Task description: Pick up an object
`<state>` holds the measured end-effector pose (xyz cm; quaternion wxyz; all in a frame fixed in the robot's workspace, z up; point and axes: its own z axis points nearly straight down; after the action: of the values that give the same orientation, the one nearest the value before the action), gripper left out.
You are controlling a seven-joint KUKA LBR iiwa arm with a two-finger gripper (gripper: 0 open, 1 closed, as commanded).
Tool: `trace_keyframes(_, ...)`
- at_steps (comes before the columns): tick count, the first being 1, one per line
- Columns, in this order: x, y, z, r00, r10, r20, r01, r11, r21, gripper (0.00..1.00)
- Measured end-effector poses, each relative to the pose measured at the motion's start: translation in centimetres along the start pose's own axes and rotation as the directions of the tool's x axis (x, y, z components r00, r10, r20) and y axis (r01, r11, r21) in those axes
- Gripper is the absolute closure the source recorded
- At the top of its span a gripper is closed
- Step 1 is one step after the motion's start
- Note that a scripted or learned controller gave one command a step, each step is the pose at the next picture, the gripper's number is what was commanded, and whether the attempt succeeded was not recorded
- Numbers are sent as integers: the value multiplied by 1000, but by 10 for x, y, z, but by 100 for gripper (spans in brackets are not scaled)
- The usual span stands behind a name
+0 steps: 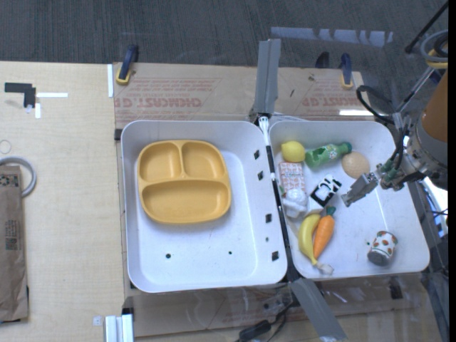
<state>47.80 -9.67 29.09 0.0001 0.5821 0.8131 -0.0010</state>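
Orange and tapered, the carrot (323, 235) lies in the right bin (406, 262) touching the banana (308, 235) along its left side, and it is one of several candidates, since the task names no particular object. Just above it sit a small black-and-white piece (326, 190), a pink packet (291, 177), a lemon (292, 151), a green bottle (326, 154) and a pale egg-like ball (355, 165); a spotted cup (382, 248) lies apart near the bin's lower right corner. The claw (358, 189) hangs low over the bin between the ball and the carrot, with nothing seen in it; whether it is spread or pressed together I cannot tell. Judging from this, the pick is not yet made: descent, grasp and lift all remain. The left bin (206, 266) carries a yellow divided plate (184, 181).
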Motion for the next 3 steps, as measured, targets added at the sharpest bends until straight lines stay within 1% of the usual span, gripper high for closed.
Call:
trace_keyframes(1, 45, 34, 100, 1000, -30, -1, 30, 1000, 1, 0)
trace_keyframes(2, 17, 5, 100, 938, -347, -1, 347, 938, 0, 0)
trace_keyframes(3, -4, 3, 192, 956, -294, 4, 294, 956, -12, 0)
